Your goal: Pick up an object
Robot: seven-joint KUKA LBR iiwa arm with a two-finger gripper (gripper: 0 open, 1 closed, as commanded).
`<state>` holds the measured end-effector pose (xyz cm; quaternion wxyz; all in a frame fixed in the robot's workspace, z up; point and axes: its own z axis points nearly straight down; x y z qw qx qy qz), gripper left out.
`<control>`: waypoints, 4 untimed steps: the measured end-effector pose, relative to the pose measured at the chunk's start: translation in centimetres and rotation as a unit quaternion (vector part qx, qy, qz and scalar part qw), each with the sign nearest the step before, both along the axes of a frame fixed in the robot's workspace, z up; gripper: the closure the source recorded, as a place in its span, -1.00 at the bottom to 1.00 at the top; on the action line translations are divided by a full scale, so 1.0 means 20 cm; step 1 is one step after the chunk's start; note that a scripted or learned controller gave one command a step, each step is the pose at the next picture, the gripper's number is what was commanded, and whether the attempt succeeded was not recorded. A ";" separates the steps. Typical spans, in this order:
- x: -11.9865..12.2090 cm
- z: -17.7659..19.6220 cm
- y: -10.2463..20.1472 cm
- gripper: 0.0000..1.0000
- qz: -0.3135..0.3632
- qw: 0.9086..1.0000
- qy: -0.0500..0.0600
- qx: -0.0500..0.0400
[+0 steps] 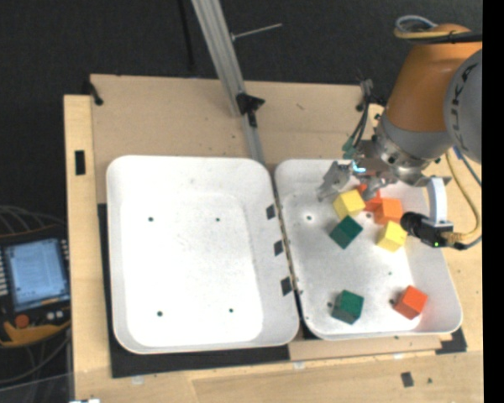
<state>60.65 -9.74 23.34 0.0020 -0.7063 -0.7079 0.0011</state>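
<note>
Two white bins (193, 250) — six blocks: two yellow (349, 202), two green (345, 232), two orange (388, 209).

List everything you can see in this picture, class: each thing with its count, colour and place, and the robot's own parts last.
Bins: 2, white, side by side on the bench; left bin, right bin.
Green blocks: 2, right bin, one central, one at the near edge.
Yellow blocks: 2, right bin, one by the end effector, one further right.
Orange blocks: 2, right bin, one far, one near right corner.
Handheld screen: 1, dark, left of the bench.
Arm: 1, grey and orange, far right.
End effector: 1, over the right bin's far side.
</note>
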 end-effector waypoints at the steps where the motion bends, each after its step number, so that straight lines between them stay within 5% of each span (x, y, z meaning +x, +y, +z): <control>1: 0.00 0.01 0.00 -1.00 0.000 1.000 -0.003 0.000; 3: -0.01 -0.43 -0.02 -1.00 -0.003 1.000 0.000 -0.002; 4: 0.00 -0.55 -0.02 -1.00 0.000 1.000 -0.007 -0.001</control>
